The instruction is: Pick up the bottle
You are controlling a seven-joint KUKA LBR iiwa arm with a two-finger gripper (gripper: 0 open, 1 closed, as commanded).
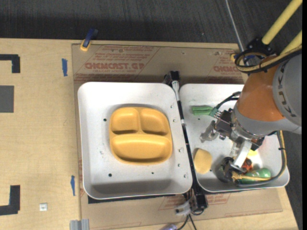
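Note:
My gripper [210,132] hangs low over the middle of the right bin [280,178], the arm coming in from the right. A green elongated object [254,175], possibly the bottle, lies along the bin's front right wall, to the right of and nearer than the gripper. A second flat green item [201,110] lies just behind the gripper near the back left of that bin. Neither green thing is between the gripper's tips.
A pale yellow oval piece [202,161] rests at the right bin's front left. A small red-orange thing [247,164] sits by the green object. The left bin [91,128] holds a yellow divided plate [140,134].

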